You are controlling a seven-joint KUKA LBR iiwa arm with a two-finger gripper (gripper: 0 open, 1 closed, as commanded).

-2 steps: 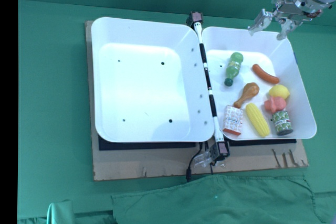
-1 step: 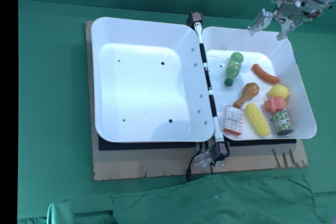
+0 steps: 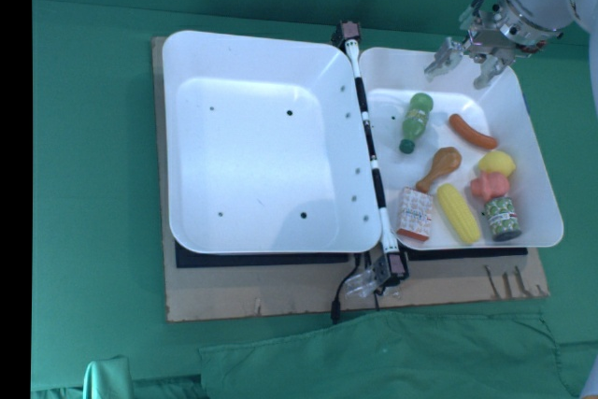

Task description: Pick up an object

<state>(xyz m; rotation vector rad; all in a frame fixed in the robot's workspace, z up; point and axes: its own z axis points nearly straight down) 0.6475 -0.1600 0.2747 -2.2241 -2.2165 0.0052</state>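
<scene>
Spread-fingered and holding nothing, the hand [image 3: 470,58] hovered over the right bin's [image 3: 540,165] far rim. Nearest below lay the green bottle [image 3: 415,121] and sausage [image 3: 473,132]; descending centred on one, clear of neighbours, would serve best.

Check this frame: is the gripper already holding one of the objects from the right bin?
No. The gripper hangs open above the far edge of the right bin with nothing between its fingers, and the green bottle lies in the bin.
</scene>
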